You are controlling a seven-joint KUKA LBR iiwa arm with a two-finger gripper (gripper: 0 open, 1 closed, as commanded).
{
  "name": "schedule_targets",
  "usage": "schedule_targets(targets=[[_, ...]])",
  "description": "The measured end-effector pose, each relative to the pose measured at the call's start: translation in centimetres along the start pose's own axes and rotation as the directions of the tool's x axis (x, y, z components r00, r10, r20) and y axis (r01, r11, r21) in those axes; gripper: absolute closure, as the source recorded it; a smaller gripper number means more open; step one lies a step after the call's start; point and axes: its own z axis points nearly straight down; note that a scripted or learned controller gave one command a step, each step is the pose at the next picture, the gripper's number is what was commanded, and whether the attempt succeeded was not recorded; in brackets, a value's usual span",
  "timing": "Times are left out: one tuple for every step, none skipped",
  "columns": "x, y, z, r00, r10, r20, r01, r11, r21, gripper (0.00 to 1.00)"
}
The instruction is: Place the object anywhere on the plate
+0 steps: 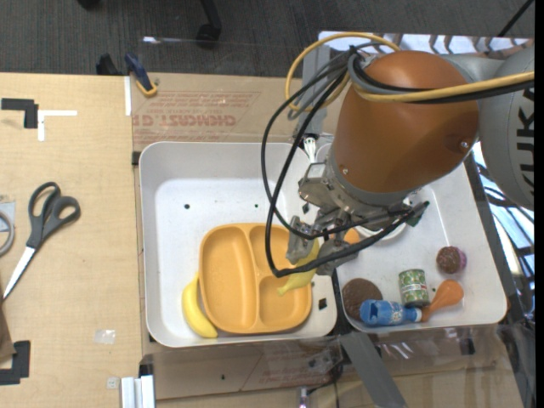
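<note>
We find the jaws clamped on a yellow object directly above the plate.

bins 2 | plate 1 | bananas 2 | scissors 1

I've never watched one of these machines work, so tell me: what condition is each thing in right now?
pincer: over the plate, closed on a yellow object
yellow object: gripped, lower tip hanging above the plate
plate: flat in left bin
banana: lying beside plate
scissors: closed, on bench
</note>
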Motion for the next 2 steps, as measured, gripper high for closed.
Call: schedule_targets(targets=[[-5.07,-0.17,0.81,1.0,0.017,-0.001,-0.017,1.0,-0.001,1.0],[-5.06,-0.19,0.81,1.0,0.018,-0.001,-0.018,1.0,-0.002,0.0]])
